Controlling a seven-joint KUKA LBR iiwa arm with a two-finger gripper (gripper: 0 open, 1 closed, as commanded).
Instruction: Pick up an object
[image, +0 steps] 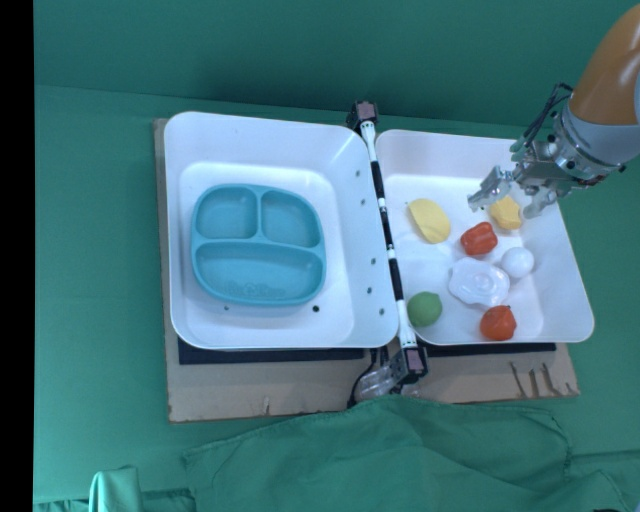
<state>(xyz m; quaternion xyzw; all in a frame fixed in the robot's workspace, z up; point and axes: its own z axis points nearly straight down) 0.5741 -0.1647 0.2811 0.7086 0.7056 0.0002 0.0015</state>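
the grey arm with an orange band (612, 70) is seen reaching in over the right shallow white bin (565, 290). the pincer (514, 195) is seen spread wide, one finger (487, 191) on one side and the other (540, 200) on the far side of a small pale yellow block-shaped toy (505, 213), which sits low between them by the bin's upper right area; whether it is lifted or touched cannot be told. just below that yellow block a red pepper-like toy (479, 239) is seen, and a small white ball (517, 262) beside it. a flat white fried-egg-like toy (479, 283) lies below the pepper, touching the ball. a red-orange round toy (498, 323) lies below the egg. a yellow oval toy (429, 220) lies to the yellow block's left, apart. a green round toy (424, 308) is placed at the bin's lower left corner. a teal three-compartment plastic plate (258, 245) is held in the left white bin (200, 140). both bins rest on a green-covered tabletop (90, 250).
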